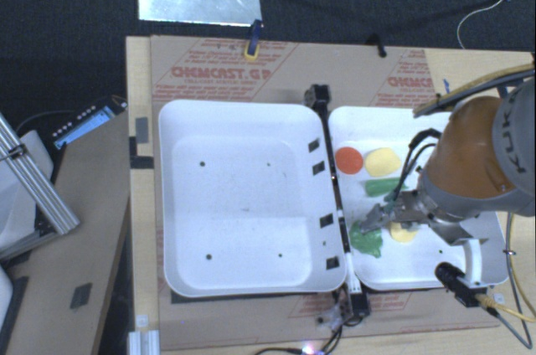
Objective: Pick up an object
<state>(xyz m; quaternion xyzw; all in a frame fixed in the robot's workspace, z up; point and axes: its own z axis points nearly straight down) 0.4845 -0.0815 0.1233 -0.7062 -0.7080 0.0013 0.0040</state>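
While the grey arm (481, 156) with its orange band reaches in from the right, its tool (377, 219) hangs low over the right bin (435, 278), near that bin's left wall. Two shallow white bins sit side by side on the table (218, 69); the left bin (243, 194) lies well apart from the action.

All the candidate objects sit in the right bin. A red-orange disc (349, 160) lies toward the far left corner, with a yellow round piece (383, 162) just beside it on the right. A green strip (382, 187) lies below them, its long axis running roughly left to right. A leafy green piece (366, 240) lies at the near left, and a small yellow piece (403, 234) peeks out just beside the tool.

The relation that matters: the tool's tip points left and slightly toward the near edge, and the leafy green piece lies directly under or just beyond that tip. It looks like the nearest object, so it is probably the target. The small yellow piece is also close, on the tool's near right side.

Whether the tool is spread or pressed together cannot be told at this angle, and nothing is visibly held in it. The pick seems not yet done.
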